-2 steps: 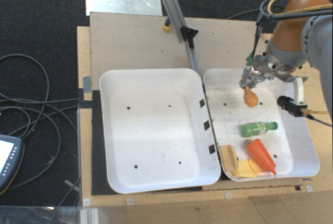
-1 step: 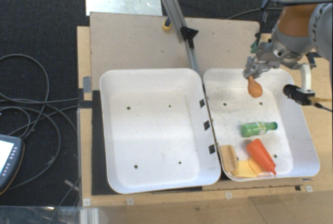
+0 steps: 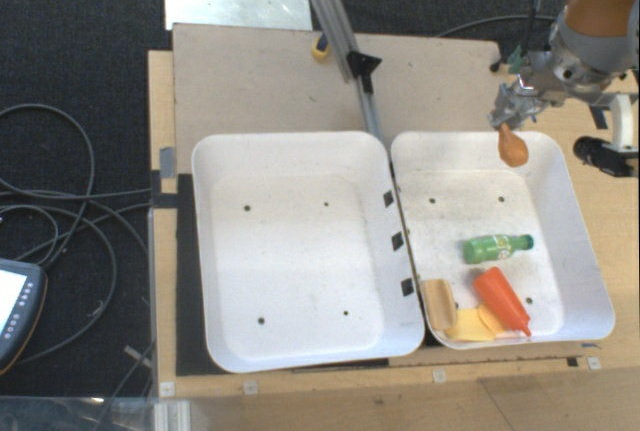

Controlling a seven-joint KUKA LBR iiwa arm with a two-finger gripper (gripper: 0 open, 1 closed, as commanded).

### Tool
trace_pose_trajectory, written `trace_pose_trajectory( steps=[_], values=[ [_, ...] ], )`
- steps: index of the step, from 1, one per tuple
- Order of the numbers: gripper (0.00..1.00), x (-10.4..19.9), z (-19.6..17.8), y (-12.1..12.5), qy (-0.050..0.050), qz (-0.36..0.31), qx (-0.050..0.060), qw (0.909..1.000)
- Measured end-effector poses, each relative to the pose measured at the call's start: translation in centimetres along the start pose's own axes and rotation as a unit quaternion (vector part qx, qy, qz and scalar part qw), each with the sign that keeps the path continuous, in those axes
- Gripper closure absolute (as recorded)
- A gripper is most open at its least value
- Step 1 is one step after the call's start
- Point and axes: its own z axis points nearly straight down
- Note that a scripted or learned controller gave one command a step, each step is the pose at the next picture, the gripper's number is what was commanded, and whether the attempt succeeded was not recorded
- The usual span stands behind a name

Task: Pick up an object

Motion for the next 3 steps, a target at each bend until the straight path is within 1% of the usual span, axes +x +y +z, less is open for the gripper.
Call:
trace_pose_trajectory(
  steps=[1,2,3],
  values=[
    [1.0,5.8,1.4,0.2,0.002,-0.002,0.004,1.0],
    [1.0,11.2,2.9,0.6,0.002,-0.002,0.004,1.0],
    [1.0,16.6,2.0,1.0,0.002,-0.002,0.003,1.0]
  ],
)
